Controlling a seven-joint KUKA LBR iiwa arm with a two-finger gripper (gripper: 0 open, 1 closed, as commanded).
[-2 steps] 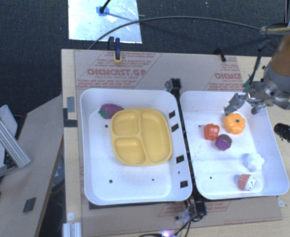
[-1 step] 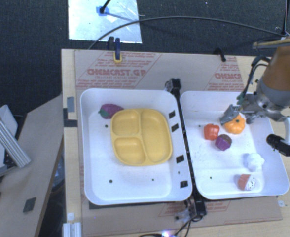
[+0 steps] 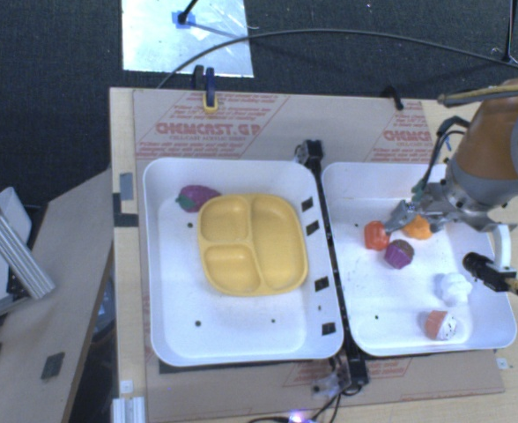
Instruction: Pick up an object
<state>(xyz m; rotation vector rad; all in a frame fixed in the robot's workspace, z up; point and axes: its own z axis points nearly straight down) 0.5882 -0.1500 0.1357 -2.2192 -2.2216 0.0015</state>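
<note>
Arm enters from 3 o'clock, tool (image 3: pixel 403 216) low over R bin (image 3: pixel 356 324), tips angled toward 9 o'clock. Tool state: can't tell, too small/blurred. Candidate objs cluster under it: red piece (image 3: pixel 376 235) just beside tips at 7 o'clock, orange piece (image 3: pixel 418 228) at 4 o'clock, purple piece (image 3: pixel 399 254) at 6 o'clock. Judgement: tool low because lining up on this cluster; crowding risks a miss. L bin (image 3: pixel 171 324) has yellow tray (image 3: pixel 250 243), prob. not the target.

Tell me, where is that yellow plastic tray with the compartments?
The yellow divided plastic tray lies in the left white bin, near its middle, just right of a small purple toy.
</note>
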